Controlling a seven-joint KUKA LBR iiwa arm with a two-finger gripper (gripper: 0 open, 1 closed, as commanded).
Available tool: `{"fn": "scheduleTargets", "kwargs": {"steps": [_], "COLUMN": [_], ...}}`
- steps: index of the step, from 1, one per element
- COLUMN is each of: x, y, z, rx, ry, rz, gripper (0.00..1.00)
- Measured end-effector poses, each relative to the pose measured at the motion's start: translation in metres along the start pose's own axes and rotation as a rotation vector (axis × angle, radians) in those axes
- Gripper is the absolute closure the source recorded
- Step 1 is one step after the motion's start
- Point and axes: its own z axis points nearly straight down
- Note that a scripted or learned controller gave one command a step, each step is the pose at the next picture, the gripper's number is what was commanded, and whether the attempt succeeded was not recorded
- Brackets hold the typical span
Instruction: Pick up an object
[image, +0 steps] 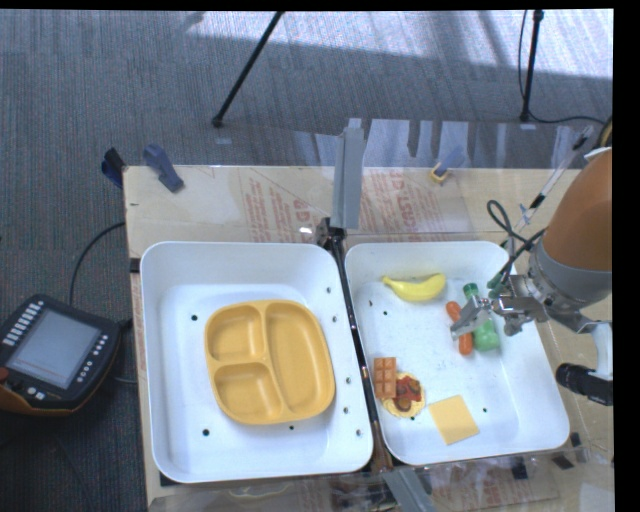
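The pincer (487, 318) hangs low over the right bin (520, 400), near its far right side, and right under its tip sit a green toy bottle (484, 330) and an orange carrot-like piece (462, 328), both so close to the metal that I cannot tell whether the fingers are spread or pressed on either one. The green piece lies just below the pincer, the orange one just to its left, the two touching or nearly so. A little farther left and slightly beyond the pincer lies a yellow banana (416, 288), apart from the others. Nearer me and well to the pincer's left are a small waffle square (385, 373) and a round pizza-like toy (405, 394) against the bin's left wall, touching each other, with a flat yellow cheese slice (454, 419) just beside them on the right. Behind the pincer the arm (588, 235) comes in with its orange band, cables looping off it. Well away to the left, across the divide, the left bin (165, 300) holds a yellow divided plate (268, 361). Both bins rest on the pale surface (230, 200).
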Motion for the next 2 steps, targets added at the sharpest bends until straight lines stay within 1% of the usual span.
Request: {"fn": "scheduleTargets", "kwargs": {"steps": [1, 2], "x": [-0.0221, -0.0229], "y": [0.0415, 0.0418], "z": [0.1007, 0.0907], "rx": [-0.003, -0.004], "ry": [0.0, 0.001], "rz": [-0.095, -0.092], "gripper": [0.0, 1.0]}}
